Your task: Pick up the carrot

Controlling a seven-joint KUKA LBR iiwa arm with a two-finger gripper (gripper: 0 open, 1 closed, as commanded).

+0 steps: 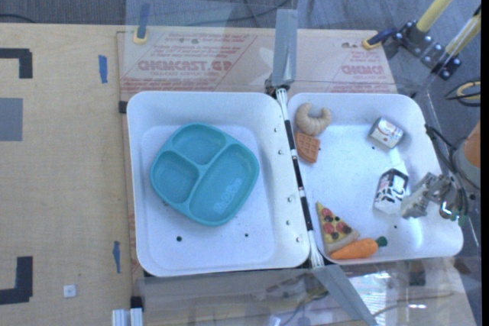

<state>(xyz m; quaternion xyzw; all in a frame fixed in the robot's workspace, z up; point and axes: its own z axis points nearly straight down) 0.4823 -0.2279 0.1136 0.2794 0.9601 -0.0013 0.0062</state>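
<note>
Carrot (356, 248) lies flat in the front corner of the right bin (359, 183), along the front wall, touching or just beside the pizza slice (335, 225). Gripper (428, 198) sits near the bin's right edge, beside the black-and-white carton (390, 191); can't tell how it's set, too small and blurred. Risks, as a judgement: carrot tucked against the wall leaves little room for a finger on that side, so a descent could hit the rim or skate off. Pizza slice could get pinched with it. Carton is in the sweep path, could get knocked.
</note>
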